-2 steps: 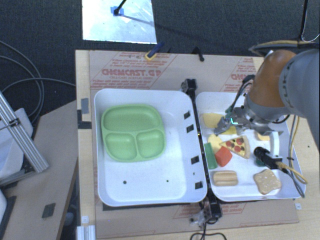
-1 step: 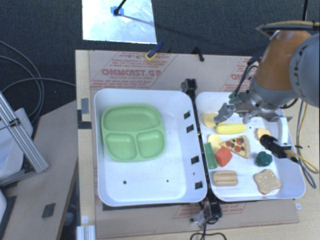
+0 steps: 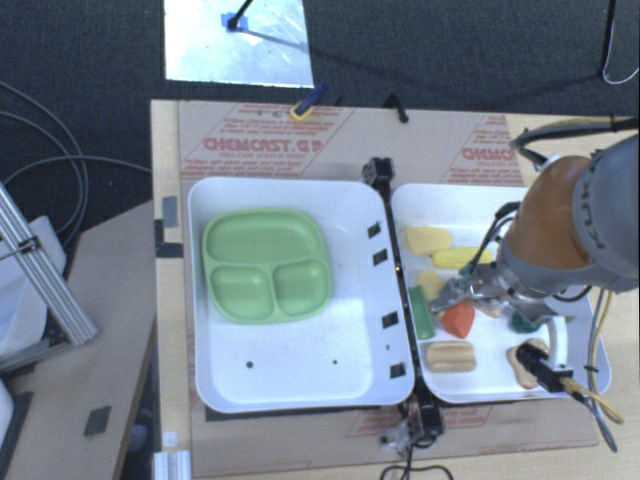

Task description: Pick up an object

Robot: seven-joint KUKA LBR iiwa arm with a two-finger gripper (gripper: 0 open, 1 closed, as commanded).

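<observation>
The right bin (image 3: 470, 196) holds several small toy food items. My gripper (image 3: 470, 293) hangs low over its middle, under the orange wrist band (image 3: 548, 218). A red piece (image 3: 460, 321) lies just below and in front of the gripper, touching it or nearly so. A tan loaf (image 3: 450, 356) sits nearer the front. A yellow block (image 3: 428, 239) and a yellow curved piece (image 3: 456, 258) lie behind the gripper. A green stick (image 3: 421, 314) lies along the bin's left wall. Nothing shows clearly held.
A teal piece (image 3: 524, 320) and a tan piece (image 3: 522, 360) lie at the right, partly under the arm. The left bin (image 3: 290, 368) carries a green compartment tray (image 3: 267, 265). A black divider (image 3: 392, 268) runs between the bins. Cables trail at the front right.
</observation>
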